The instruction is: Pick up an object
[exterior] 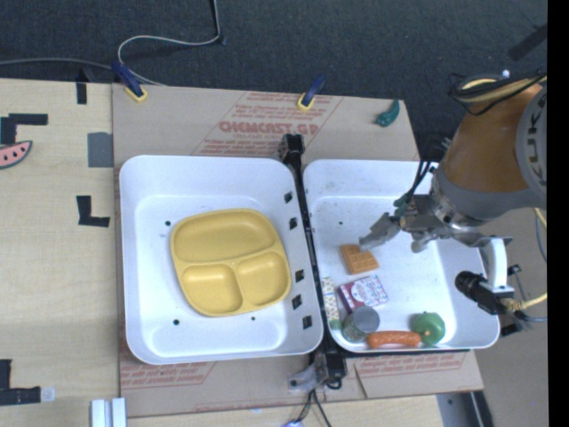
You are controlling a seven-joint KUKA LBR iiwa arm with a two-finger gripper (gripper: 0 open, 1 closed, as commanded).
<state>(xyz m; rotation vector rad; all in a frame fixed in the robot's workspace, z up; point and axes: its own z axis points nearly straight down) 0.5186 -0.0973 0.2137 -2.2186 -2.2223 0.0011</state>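
My gripper [396, 237] hangs over the middle of the right bin [462, 278], its fingers spread open with nothing between them. A tan square waffle [358, 259] lies just below and left of the left fingertip [373, 236], apart from it. Nearer the front wall lie a pink and purple packet [365, 290], a grey round can [360, 324], a red sausage [393, 338] and a green pepper-like toy [429, 326].
The left bin [147, 238] holds a yellow divided plate [231, 261]. A patterned wrapper [331, 301] lies against the divider [302, 238] between the bins. Bare floor shows in the right bin's back half.
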